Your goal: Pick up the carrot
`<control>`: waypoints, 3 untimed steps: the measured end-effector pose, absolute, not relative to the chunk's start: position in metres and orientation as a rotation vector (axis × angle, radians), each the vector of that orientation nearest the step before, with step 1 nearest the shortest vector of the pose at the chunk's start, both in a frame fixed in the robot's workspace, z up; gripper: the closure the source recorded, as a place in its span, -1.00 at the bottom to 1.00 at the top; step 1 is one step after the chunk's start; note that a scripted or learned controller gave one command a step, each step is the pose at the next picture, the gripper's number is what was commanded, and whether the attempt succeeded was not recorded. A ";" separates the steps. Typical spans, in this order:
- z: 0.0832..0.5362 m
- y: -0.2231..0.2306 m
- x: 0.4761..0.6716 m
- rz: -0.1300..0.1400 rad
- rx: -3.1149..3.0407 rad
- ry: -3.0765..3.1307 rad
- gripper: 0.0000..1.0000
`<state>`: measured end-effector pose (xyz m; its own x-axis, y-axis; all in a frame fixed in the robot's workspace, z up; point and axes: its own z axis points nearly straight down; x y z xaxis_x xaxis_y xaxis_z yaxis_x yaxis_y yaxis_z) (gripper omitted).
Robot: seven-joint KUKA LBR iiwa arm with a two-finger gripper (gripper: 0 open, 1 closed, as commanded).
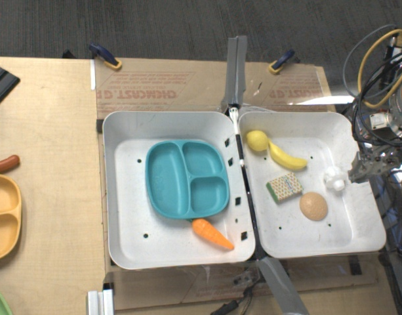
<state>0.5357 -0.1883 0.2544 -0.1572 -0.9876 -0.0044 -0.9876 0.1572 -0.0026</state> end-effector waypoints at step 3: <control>0.249 -0.207 0.498 0.003 -2.607 1.744 1.00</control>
<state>0.4985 -0.2066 0.2489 0.3818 -0.9242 -0.0039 -0.9242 -0.3818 -0.0029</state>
